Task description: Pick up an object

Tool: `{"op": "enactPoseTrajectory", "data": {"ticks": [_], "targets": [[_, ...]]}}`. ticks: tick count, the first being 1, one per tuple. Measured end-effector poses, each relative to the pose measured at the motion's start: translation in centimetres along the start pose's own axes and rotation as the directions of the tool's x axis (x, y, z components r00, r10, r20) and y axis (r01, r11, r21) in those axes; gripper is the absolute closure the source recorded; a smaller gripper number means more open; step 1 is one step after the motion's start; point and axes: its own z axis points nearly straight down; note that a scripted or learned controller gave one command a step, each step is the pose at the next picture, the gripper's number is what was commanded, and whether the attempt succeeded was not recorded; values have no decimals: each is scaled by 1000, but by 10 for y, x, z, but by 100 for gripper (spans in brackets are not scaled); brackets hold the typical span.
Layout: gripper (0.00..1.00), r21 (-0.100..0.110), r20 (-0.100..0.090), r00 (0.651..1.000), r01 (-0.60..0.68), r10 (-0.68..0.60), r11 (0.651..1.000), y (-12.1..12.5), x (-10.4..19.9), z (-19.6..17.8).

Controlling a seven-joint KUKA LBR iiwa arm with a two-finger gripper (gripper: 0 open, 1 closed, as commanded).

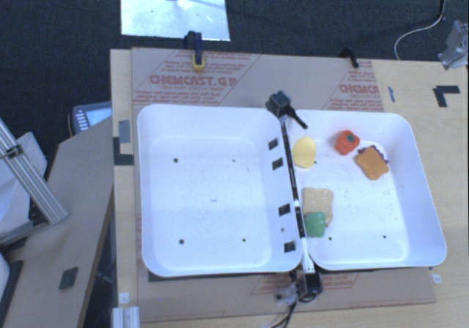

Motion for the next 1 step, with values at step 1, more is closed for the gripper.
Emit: {"op": "enactPoseTrajectory", "data": {"ticks": [1], "targets": [[100,1,1,1000,-4,4,1000,29,-80,-13]]}}
